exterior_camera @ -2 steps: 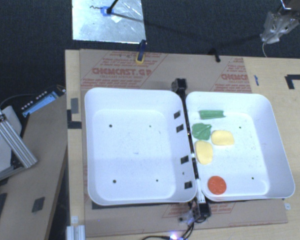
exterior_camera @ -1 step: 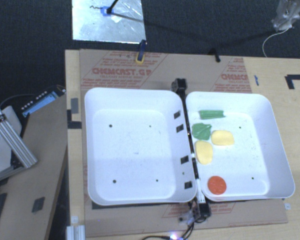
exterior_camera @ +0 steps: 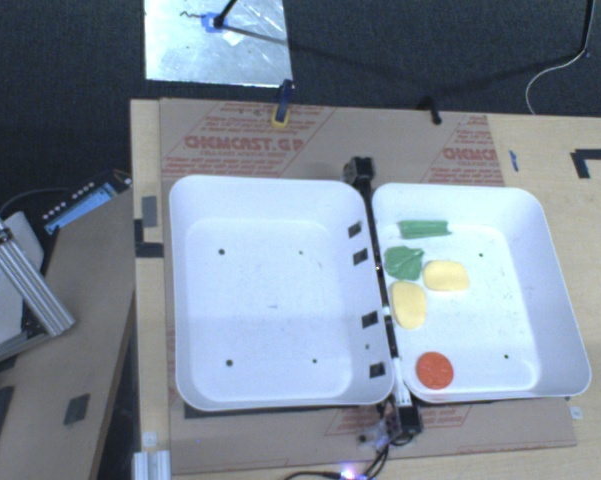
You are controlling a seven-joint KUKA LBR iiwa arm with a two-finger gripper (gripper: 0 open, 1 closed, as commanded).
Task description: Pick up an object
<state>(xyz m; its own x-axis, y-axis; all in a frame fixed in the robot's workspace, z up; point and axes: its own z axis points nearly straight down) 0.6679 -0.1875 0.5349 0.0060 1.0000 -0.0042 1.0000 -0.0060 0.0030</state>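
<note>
Two shallow white bins stood side by side on the counter [exterior_camera: 580,268], on a brown cardboard sheet [exterior_camera: 250,133] with red printed letters. The left bin [exterior_camera: 270,193] and the right bin [exterior_camera: 540,268] touched along their inner walls, where small black clips [exterior_camera: 360,257] sat in a row.

All the objects lay in the right bin, in its left half, close to the wall shared with the left bin. A long green piece [exterior_camera: 423,229] lay near the far edge of that bin, pointing across it. Just below it was a darker green leafy piece [exterior_camera: 404,262], and beside that, toward the middle of the bin, a pale yellow rounded piece [exterior_camera: 445,276]. The two seemed to touch or almost touch. A second yellow piece [exterior_camera: 409,305], longer in shape, lay under the green leafy one, very near it. A round orange-red piece [exterior_camera: 435,370] lay apart from the others, near the front edge of the bin.

Beyond the far edge of the counter, a shiny metal plate [exterior_camera: 217,28] lay on the dark floor, and a thin white cable [exterior_camera: 560,63] curved at the far right corner.
</note>
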